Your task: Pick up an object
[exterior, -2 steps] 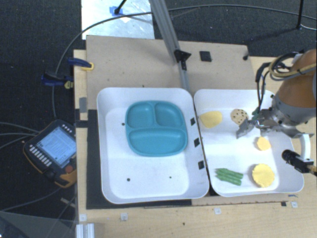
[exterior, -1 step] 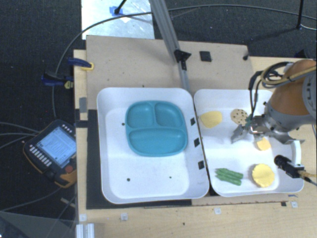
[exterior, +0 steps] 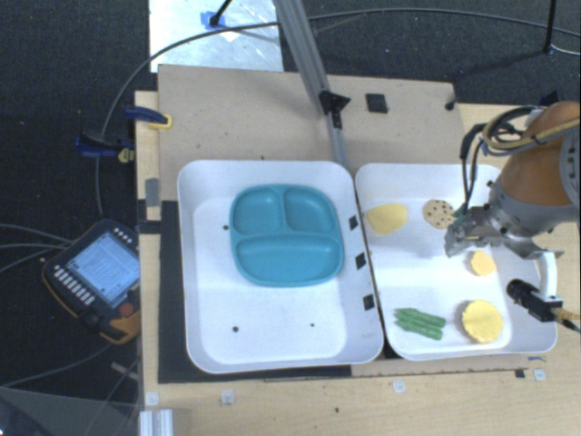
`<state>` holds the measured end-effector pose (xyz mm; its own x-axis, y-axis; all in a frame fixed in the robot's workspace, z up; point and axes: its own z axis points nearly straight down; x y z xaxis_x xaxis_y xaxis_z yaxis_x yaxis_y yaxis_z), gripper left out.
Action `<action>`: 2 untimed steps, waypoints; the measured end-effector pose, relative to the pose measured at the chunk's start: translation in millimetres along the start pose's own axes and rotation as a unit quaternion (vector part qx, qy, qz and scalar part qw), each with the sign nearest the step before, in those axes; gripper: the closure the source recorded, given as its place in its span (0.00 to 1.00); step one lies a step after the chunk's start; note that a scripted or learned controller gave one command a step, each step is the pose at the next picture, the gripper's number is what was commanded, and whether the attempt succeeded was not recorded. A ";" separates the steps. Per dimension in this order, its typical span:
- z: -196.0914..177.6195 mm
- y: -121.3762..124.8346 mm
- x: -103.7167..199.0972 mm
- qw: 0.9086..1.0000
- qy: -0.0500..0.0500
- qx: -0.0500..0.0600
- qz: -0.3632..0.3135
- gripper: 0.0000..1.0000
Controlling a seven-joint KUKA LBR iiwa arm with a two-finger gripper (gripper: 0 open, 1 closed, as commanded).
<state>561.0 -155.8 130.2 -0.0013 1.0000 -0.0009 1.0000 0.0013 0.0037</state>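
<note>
A: Yellow chunk (exterior: 482, 263) looks like the likeliest target. It lies in the right bin (exterior: 390, 330), towards that bin's right wall, and the gripper (exterior: 463, 236) hangs just beside it, on its upper left.

B: Is the gripper holding anything?

A: Nothing shows between its tips, and from this angle I cannot tell whether it is wide or narrow.

B: So which step is this?

A: I'd judge the approach: low over the bin, nothing lifted yet.

B: What else is close?

A: A speckled cookie (exterior: 438, 213) and a yellow chip (exterior: 388, 218) near the bin's far edge, green beans (exterior: 419, 322) and a round yellow piece (exterior: 481, 321) along its near edge. The blue divided plate (exterior: 287, 235) sits alone in the left bin (exterior: 209, 325).

B: And next?

A: Probably a small shift over the chunk, straddling it, then closing and lifting straight up.
</note>
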 end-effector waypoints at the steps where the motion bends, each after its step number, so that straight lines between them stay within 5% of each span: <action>1: -50.2 -0.6 -10.0 1.000 0.000 0.000 0.000 1.00; 2: -114.8 0.1 -10.7 1.000 -0.001 -0.002 -0.002 1.00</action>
<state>560.6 -166.4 245.0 -0.0050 1.0000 -0.0022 1.0000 0.0050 0.0076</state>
